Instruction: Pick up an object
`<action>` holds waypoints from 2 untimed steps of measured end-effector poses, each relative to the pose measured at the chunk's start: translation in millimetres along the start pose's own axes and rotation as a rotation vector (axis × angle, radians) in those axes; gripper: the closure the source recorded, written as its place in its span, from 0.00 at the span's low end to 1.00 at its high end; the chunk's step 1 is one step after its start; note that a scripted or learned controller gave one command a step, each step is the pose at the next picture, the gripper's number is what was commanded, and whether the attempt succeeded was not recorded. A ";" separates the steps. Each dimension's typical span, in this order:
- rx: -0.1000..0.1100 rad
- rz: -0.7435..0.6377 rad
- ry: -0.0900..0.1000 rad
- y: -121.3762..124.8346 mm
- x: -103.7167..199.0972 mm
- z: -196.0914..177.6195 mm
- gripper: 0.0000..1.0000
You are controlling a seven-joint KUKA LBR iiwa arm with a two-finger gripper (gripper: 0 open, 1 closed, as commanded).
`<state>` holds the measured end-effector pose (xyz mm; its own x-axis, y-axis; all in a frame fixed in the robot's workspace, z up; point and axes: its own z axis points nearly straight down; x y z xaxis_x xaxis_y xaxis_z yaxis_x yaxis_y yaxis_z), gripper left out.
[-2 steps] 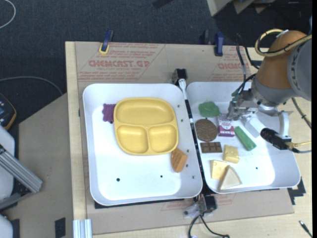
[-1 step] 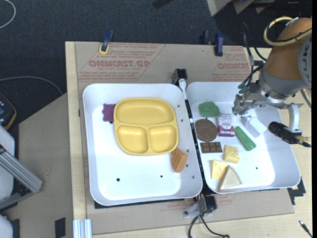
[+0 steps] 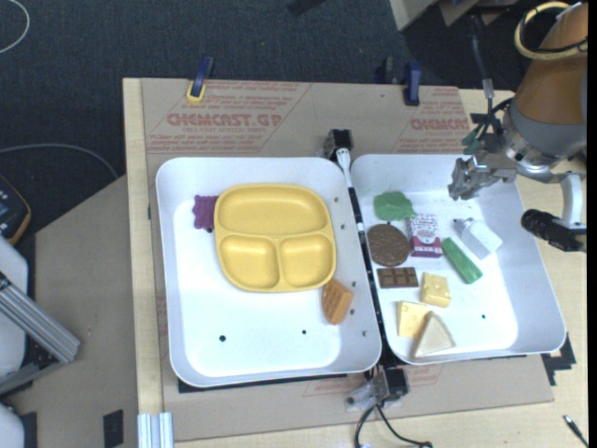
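— What sat in the left bin [image 3: 187, 343]?

— A yellow divided plate [image 3: 275, 234] took up its far half, with a purple piece [image 3: 204, 211] tucked against the plate's left edge and a small brown waffle-like piece [image 3: 337, 301] just off its near right corner.

— And the right bin [image 3: 532, 297]?

— Crowded along its left side. A green leafy piece [image 3: 394, 204] lay farthest back, a round brown cookie [image 3: 387, 244] just nearer than it, then a dark chocolate bar [image 3: 397, 277]. A small pink-and-white packet [image 3: 425, 234] lay just right of the cookie. Farther right were a green stick [image 3: 461, 259] and a pale grey block [image 3: 478, 238], close together. Nearer the front sat a yellow cheese cube [image 3: 435, 289] and two pale cheese wedges [image 3: 418, 328], touching each other.

— Where was the gripper [image 3: 464, 179]?

— Over the far part of the right bin, hanging from the grey arm [image 3: 550, 110] that came in from the right. Nothing lay between the jaws; whether they were spread or pressed together I could not tell.

— What lay closest to it?

— The grey block and the green stick, a little nearer than the fingertips and slightly right; the green leafy piece lay off to the left, apart from them.
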<state>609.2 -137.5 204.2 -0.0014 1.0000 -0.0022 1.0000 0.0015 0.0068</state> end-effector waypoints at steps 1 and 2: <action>0.001 0.000 0.001 1.3 0.0 -22.5 1.00; 0.011 -0.003 0.005 -6.7 52.9 -13.4 1.00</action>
<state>602.3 -84.6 217.4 -0.0048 1.0000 0.0025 1.0000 0.0048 -0.0039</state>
